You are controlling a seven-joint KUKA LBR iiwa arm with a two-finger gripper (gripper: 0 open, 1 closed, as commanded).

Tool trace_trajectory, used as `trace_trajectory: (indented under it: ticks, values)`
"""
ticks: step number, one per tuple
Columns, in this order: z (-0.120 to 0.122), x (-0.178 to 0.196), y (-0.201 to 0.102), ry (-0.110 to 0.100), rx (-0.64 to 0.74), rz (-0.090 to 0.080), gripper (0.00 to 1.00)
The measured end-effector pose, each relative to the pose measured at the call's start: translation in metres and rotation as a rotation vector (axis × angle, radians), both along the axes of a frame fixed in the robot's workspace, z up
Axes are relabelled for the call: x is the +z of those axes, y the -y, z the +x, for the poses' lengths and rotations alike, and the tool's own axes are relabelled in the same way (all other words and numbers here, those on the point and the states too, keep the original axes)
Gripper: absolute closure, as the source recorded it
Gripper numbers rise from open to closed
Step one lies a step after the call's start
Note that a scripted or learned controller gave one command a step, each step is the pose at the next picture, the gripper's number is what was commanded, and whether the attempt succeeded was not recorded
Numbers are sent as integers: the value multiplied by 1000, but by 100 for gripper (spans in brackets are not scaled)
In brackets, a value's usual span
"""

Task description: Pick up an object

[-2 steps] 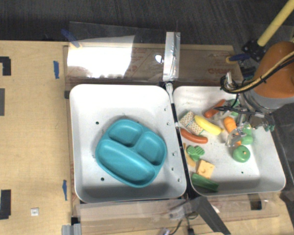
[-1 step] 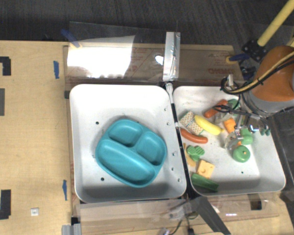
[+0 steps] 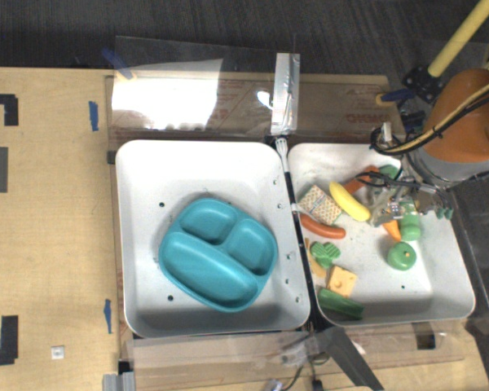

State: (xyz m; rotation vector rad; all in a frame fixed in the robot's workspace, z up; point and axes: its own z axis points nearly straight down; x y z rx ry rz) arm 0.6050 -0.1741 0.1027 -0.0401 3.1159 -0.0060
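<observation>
Several small toy foods lie in the right bin (image 3: 452, 287): a yellow banana (image 3: 348, 201) near its 10 o'clock looks light, rigid and smooth, best pinched across its middle. Gripper (image 3: 395, 206) hovers just beside, at the banana's 3 o'clock; jaws' spread cannot be told.

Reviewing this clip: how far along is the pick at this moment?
Done: the arm has reached over the right bin, with the gripper low among the toys beside the banana. In hand: nothing visibly between its fingers. Left: closing on an item and lifting it out. The teal tray sits in the left bin.
</observation>
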Motion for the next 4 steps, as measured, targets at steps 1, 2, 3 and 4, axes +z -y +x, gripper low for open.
trace_trajectory:
  ticks: [1, 2, 3, 4]
  values:
    - [0, -1, 0, -2, 0, 0, 0]
    - [-10, -14, -6, -16, -98, 5, 0]
    - [-6, 1, -6, 1, -97, 1, 100]
    - [-6, -1, -6, -2, -97, 2, 0]
